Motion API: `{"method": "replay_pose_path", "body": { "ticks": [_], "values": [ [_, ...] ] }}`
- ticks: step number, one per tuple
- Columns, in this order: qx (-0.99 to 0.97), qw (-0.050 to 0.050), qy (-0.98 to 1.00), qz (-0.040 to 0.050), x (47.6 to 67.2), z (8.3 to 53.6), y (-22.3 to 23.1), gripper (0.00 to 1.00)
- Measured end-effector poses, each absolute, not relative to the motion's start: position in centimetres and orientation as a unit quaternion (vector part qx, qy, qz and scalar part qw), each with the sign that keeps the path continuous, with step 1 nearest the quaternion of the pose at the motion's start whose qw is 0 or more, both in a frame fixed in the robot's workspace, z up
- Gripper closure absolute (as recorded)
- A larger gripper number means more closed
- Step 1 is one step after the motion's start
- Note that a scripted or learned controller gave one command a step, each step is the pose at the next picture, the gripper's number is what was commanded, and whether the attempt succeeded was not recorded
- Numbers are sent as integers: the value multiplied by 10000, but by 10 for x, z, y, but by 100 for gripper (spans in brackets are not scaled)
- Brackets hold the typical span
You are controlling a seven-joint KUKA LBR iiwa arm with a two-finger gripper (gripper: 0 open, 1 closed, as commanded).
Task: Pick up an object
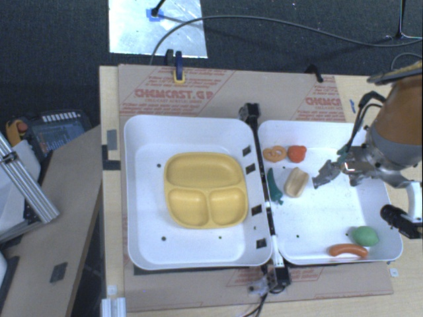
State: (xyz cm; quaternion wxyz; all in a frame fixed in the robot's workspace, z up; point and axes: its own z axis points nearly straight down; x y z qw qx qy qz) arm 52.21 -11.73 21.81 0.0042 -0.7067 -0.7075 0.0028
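Note:
The right bin (317, 220) holds several toy foods. An orange pretzel ring (273, 154) and a red tomato (297, 153) lie at its far left. A tan bread roll (296, 182) lies below them, with a thin dark green piece (271, 187) along the bin's left wall. A green round object (365, 236) and an orange-red sausage (347, 250) rest in the near right corner. My gripper (324, 175) hovers over the bin's middle, just right of the bread roll, with nothing seen in it.
The left bin (142, 197) holds a yellow divided tray (205, 189). A black clamp strip (258, 177) runs between the two bins. The grey arm with its orange band (400, 121) comes in over the right bin's far right edge.

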Motion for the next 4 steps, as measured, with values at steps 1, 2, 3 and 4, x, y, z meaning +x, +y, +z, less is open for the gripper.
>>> {"method": "replay_pose_path", "body": {
  "ticks": [1, 2, 3, 4],
  "values": [
    [-7059, -4, -7083, -5, 525, 223, -117, 0],
    [-7070, 13, -7072, 9, 517, 172, -124, 0],
    [-7067, 11, -7075, 5, 525, 122, -130, 0],
    [-7067, 9, -7075, 3, 526, 83, -129, 0]
  ]
}}
